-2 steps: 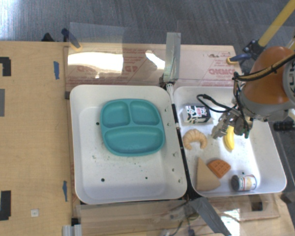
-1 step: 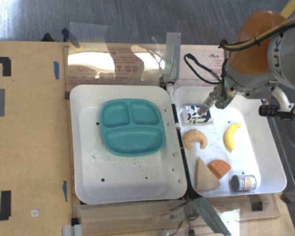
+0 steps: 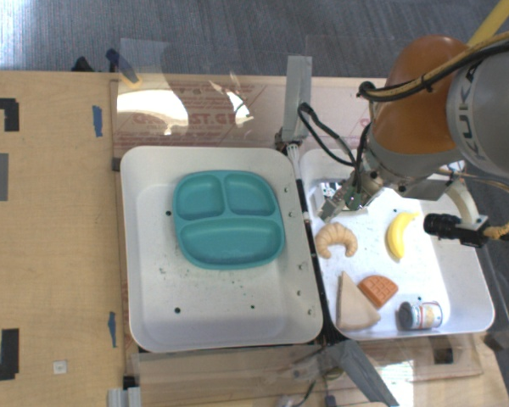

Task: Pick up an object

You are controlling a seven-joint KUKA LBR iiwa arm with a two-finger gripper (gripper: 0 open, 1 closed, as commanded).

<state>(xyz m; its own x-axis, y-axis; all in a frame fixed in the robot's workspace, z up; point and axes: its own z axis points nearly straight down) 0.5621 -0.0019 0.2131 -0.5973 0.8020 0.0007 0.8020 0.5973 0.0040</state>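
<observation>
Hovering in the right bin [image 3: 467, 312], our gripper [image 3: 339, 203] hangs just above the croissant [image 3: 336, 241]; we cannot tell its opening, and we see nothing held. Beyond it lie a banana [image 3: 399, 234], a can [image 3: 420, 315] and the left bin's teal plate [image 3: 229, 219].

Bright, even overhead light. Strong glare on clear sheet [image 3: 165, 108] behind left bin [image 3: 144, 253], washing out printed text beneath. Bins near overexposed; soft short shadows under tray [image 3: 229, 219] and beside croissant [image 3: 336, 241], banana [image 3: 399, 234], can [image 3: 420, 315]. Arm [image 3: 445, 108] casts diffuse shade on right bin [image 3: 458, 287]. Overall slightly soft, low resolution; gripper area too blurred for detail.
</observation>
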